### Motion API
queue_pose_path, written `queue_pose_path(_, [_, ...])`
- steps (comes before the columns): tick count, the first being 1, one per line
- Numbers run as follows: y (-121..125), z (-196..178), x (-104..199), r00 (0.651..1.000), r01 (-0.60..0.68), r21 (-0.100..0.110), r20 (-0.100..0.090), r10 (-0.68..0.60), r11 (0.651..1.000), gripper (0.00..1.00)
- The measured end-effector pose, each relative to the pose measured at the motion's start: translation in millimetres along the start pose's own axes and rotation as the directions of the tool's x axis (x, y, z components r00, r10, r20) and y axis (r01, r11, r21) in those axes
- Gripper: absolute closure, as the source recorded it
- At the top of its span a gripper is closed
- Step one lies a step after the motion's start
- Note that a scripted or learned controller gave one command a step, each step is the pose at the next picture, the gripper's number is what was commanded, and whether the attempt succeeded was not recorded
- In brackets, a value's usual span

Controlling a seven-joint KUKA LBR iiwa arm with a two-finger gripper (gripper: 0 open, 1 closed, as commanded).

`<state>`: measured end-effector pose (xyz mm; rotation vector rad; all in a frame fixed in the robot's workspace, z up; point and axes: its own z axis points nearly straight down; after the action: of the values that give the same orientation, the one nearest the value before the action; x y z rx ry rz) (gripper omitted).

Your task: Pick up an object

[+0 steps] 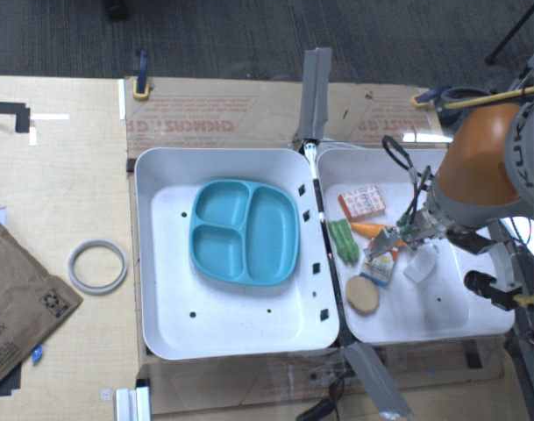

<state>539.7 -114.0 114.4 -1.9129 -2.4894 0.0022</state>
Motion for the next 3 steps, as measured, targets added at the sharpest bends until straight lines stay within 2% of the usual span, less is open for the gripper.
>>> queue_pose_path(1, [21.4, 23.1, -1.9, 0.990, -0.144, -0.002, 0.001, 0.144, 0.990, 0.00])
queue_pose_path(2, [67.8, 22.4, -3.4, 0.997, -0.073, -0.002, 0.001, 0.073, 0.997, 0.00])
queue_pose_path(3, [90.0, 22.0, -29.9, 0.997, -0.078, -0.003, 0.002, 0.078, 0.997, 0.00])
